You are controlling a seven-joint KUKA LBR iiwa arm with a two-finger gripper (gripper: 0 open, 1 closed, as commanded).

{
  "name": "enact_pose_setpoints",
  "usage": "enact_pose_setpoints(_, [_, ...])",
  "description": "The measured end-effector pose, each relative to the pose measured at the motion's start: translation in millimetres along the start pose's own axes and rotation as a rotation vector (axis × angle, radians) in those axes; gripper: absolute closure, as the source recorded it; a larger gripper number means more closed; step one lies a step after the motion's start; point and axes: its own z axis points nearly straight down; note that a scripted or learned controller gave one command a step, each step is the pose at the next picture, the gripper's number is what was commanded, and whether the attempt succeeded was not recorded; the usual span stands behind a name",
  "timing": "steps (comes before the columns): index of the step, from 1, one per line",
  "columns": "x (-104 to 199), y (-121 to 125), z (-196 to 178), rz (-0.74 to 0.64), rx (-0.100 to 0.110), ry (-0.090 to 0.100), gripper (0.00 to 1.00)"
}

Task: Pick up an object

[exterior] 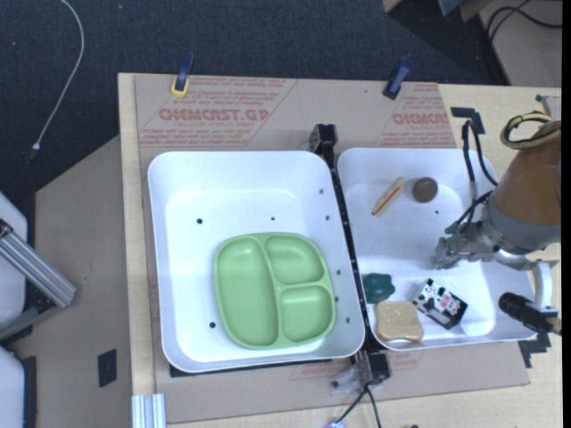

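The arm (528, 194) reaches in over the right bin's (357, 172) right edge, wrist bent down, with the gripper (455, 250) low above the bin floor near mid-right. Whether it is open or closed cannot be told. Nothing is visibly held. A wooden stick (387, 196) and brown disc (425, 189) lie toward the far edge; a green piece (378, 285), tan sponge (399, 322) and black-and-white block (442, 303) sit along the near edge. The left bin (178, 194) holds a green divided plate (274, 288).
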Motion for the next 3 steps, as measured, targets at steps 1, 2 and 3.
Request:
enact_pose_setpoints(1, [-3.5,-0.3,-59.6,-0.001,0.002,0.0,1.0])
enact_pose_setpoints(2, [-4.4,-3.1,-103.3,-0.001,-0.003,-0.002,1.0])
enact_pose_setpoints(3, [-4.7,-1.9,-128.0,-0.002,-0.003,-0.001,1.0])
